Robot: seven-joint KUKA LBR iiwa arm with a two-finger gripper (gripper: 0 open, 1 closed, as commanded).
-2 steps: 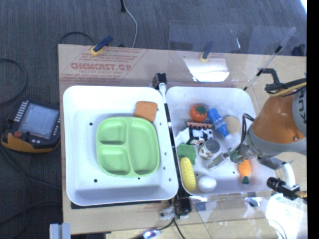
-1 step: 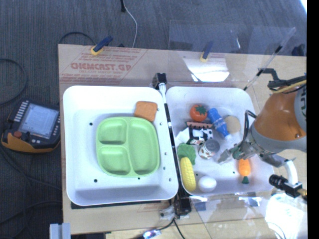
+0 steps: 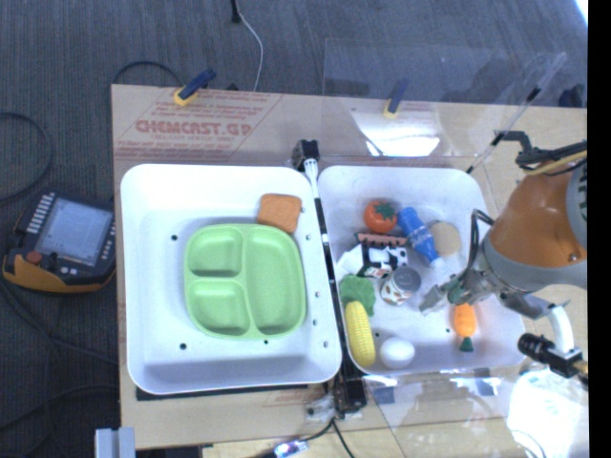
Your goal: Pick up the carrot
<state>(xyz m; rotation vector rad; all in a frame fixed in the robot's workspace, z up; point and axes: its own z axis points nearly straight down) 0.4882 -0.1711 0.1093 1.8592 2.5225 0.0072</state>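
grey carpet around bench [image 3: 191, 127], two white bins. carrot [image 3: 464, 323] lies in right bin [image 3: 449, 181], near its right wall, by the front. gripper [image 3: 449, 294] sits just above-left of carrot, fingers spread narrow, nothing between them. green divided plate [image 3: 245, 280] in left bin [image 3: 153, 256].

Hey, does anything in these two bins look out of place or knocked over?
One thing stands out: an orange bread-like piece lies loose in the left bin beside the green tray, not in a compartment. The right bin's toys are jumbled, with the carrot below the gripper. Nothing looks spilled or broken.
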